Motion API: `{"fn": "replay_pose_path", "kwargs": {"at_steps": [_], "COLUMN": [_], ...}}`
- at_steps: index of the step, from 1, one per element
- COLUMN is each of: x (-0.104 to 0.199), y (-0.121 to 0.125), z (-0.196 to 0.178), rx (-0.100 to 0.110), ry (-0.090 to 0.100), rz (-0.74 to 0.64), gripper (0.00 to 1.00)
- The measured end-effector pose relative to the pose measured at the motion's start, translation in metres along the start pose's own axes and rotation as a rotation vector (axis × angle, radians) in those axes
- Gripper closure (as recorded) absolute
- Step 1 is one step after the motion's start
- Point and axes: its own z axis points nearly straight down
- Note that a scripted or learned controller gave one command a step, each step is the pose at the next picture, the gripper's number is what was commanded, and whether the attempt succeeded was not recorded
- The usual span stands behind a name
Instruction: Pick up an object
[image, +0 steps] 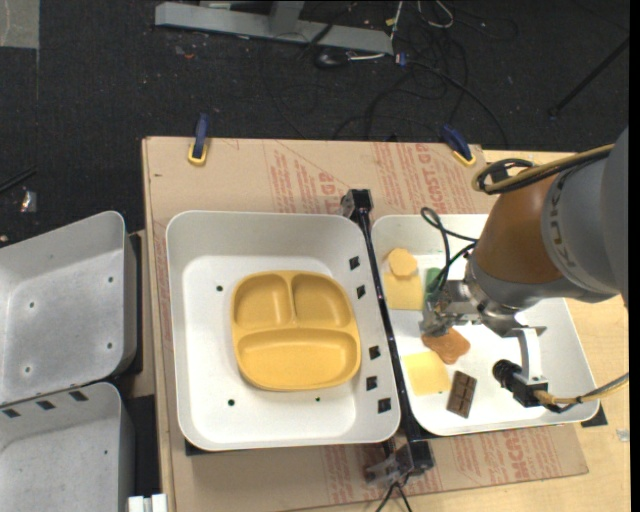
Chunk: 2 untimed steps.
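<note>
Orange-brown rounded chunk (449, 346) lies in right bin (575, 345), touching tip of tool (437, 325), which hangs just above it; tool's state cannot be told. Pale yellow block (425, 372) sits just below-left of chunk; dark brown bar (461, 393) just below it. Tan disc (402, 263) on yellow block (403, 291) above-left of chunk. Yellow divided plate (295, 331) in left bin (195, 300). Cardboard on desk (290, 175) carries red print, unreadable.

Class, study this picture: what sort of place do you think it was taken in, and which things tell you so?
Probably a robotics lab or test bench. A robot arm reaches over two white bins set on a cardboard sheet clamped to the bench, with loose cables on the dark floor behind.
</note>
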Motion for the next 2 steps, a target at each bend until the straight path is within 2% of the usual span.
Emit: {"fn": "replay_pose_path", "kwargs": {"at_steps": [2], "x": [-0.002], "y": [0.011], "z": [-0.125], "rx": [-0.002], "ry": [0.000], "rz": [-0.007], "gripper": [1.00]}}
